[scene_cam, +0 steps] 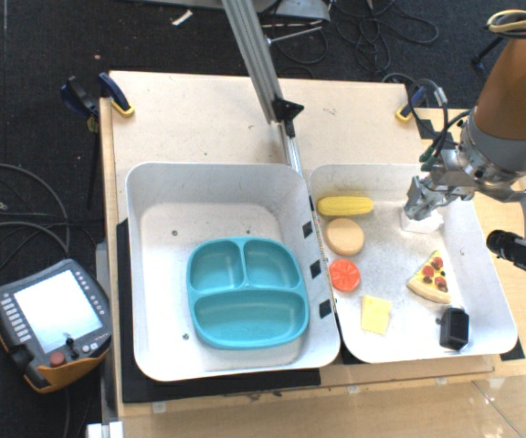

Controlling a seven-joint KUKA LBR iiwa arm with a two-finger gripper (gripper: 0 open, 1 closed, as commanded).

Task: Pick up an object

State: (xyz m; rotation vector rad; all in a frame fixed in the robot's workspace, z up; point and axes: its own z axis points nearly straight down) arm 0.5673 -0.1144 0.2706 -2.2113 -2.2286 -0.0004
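Observation:
My gripper (421, 206) hangs over the far right part of the right bin (482, 263), just above its floor. Nothing shows between its fingers. In that bin lie a yellow corn cob (344, 206), a tan round bun (344, 237), an orange-red tomato slice (344, 276), a yellow cheese square (375, 315), a pizza slice (430, 278) and a small black block (454, 328). The corn cob is to the gripper's left; the pizza slice is nearer the front, below the gripper in the view.
The left bin (144, 245) holds a teal divided plate (245, 292). A grey metal pole (256, 48) slants over the bench from the back. Clamps (117, 97) sit at the bench's far corners. A teach pendant (51, 322) lies on the floor at left.

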